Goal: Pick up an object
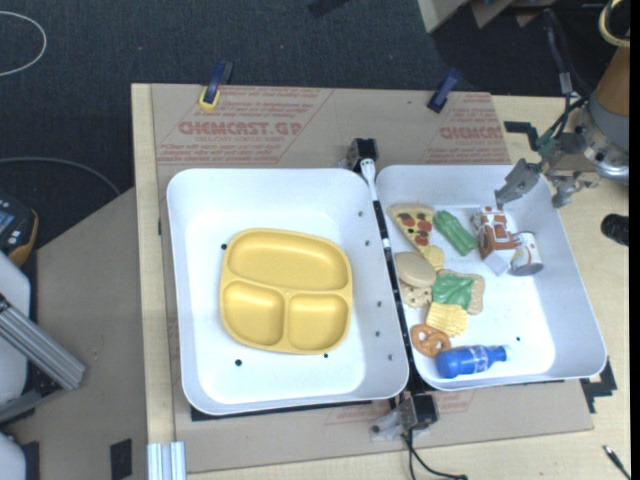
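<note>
- We count two white bins: left bin [190, 268], right bin [560, 298].
- One yellow divided tray [285, 290], in the left bin.
- Right bin: one pizza slice [413, 224], one blue bottle [468, 360], one pretzel [429, 340], one green piece [455, 232].
- One gripper [540, 183], fingers spread, holding nothing, over the right bin's far edge.

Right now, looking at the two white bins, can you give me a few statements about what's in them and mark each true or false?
1. A yellow divided tray lies in the left bin. True.
2. The blue bottle stands upright. False: it lies on its side.
3. The pizza slice toy is in the right bin. True.
4. The gripper holds the blue bottle. False: it hovers at the right bin's far corner, apart from it.
</note>
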Tool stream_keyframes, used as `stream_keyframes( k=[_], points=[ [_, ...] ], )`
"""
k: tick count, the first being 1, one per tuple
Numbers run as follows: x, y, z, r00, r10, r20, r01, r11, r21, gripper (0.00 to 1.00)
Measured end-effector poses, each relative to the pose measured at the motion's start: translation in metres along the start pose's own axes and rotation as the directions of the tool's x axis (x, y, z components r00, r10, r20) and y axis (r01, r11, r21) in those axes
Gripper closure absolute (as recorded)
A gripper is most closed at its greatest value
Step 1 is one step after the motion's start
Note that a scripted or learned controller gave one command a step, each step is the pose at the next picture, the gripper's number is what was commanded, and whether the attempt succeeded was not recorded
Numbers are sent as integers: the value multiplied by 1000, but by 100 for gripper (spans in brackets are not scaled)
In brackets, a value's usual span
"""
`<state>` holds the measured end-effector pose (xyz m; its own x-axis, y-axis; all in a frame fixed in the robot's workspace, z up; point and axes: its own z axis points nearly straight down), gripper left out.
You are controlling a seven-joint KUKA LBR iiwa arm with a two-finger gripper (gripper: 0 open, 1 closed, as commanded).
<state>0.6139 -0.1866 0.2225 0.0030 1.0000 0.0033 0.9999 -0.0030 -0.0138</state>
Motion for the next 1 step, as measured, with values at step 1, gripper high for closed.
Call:
stream_keyframes(
  k=[1],
  points=[
    [0,3,-8,1000,-3,3,3,1000,-13,0]
  ],
)
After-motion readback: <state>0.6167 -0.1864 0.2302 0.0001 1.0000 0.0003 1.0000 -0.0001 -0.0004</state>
